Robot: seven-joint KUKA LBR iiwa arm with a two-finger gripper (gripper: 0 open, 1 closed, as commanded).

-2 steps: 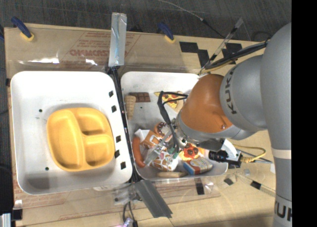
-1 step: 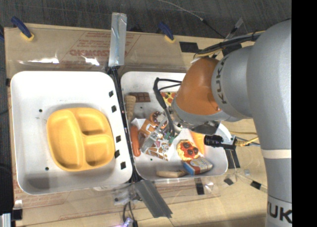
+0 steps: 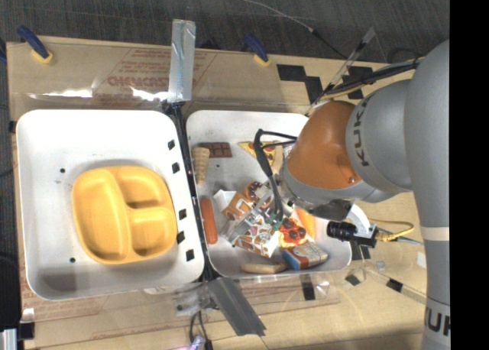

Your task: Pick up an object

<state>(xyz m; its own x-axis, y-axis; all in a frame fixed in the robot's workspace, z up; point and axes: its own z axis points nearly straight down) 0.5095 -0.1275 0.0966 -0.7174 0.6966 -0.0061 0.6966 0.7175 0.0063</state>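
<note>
On the far left sat the left bin (image 3: 38, 150), and in it one yellow tray (image 3: 122, 212) with three compartments, lying flat and alone. One strip of silver tape (image 3: 182, 62) ran down onto the divide between the two bins, with two blue clips (image 3: 36, 43) on the cardboard edge of the surface behind.

Then the right bin (image 3: 229, 121), where the work was. Along its left wall I counted one cone (image 3: 200, 163), one brown chocolate bar (image 3: 218, 150) just beside it, and one hot dog (image 3: 209, 221) lying lengthwise lower down. At the middle lay a jumble of printed packets (image 3: 250, 222), overlapping so tightly I could not count them with any confidence. Against the near wall lay one bread roll (image 3: 261, 267) and one orange box (image 3: 304, 257), touching each other.

My pincer (image 3: 273, 197) hung over that jumble, reaching in from the right, my orange wrist covering much of the bin's right half. How wide it stood, and whether anything was in it, I could not tell; the packets behind it confused every outline.

To do this well, I judged I should pick one single item rather than the heap: packets that overlap slide apart under a squeeze. The box or the hot dog, each with free edges, looked the surer grip, taken squarely across the narrow side.
</note>
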